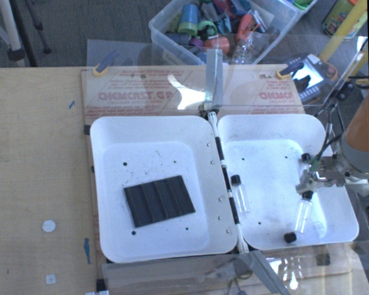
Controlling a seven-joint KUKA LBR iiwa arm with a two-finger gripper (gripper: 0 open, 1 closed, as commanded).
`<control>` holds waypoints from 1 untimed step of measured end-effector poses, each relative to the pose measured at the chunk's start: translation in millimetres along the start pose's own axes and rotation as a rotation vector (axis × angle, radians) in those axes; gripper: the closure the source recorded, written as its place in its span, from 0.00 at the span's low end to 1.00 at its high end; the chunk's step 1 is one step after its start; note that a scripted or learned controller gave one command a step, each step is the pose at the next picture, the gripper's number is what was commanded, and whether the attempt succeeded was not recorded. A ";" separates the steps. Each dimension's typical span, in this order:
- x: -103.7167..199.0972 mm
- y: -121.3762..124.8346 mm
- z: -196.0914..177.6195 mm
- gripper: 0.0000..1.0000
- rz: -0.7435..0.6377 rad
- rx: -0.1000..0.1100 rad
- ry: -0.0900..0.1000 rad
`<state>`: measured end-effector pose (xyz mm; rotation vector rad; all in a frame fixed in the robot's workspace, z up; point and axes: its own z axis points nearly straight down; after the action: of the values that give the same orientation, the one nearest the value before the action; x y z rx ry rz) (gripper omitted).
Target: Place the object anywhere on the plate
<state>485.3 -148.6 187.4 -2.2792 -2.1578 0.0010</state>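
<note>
A dark grey ribbed plate (159, 201) lies flat in the left bin (112, 140), slightly rotated. A clear plastic tube (302, 215) lies in the right bin (262, 132) near its right wall, with a black cap (290, 237) at its lower end. A second clear tube with a black cap (237, 194) rests against the divider between the bins. My gripper (310, 183) is over the right bin, just above the upper end of the first tube. Whether it touches the tube is unclear.
A small black piece (305, 157) sits in the right bin above the gripper. A clear box of colourful toys (228, 21) stands behind the bins. Cables and a device (309, 76) are at the back right.
</note>
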 end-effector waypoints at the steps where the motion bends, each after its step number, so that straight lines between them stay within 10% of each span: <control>1: 60.0 86.2 36.2 1.00 0.099 -0.001 -0.001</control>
<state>574.6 -93.4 151.1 -2.3842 -2.0436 0.0021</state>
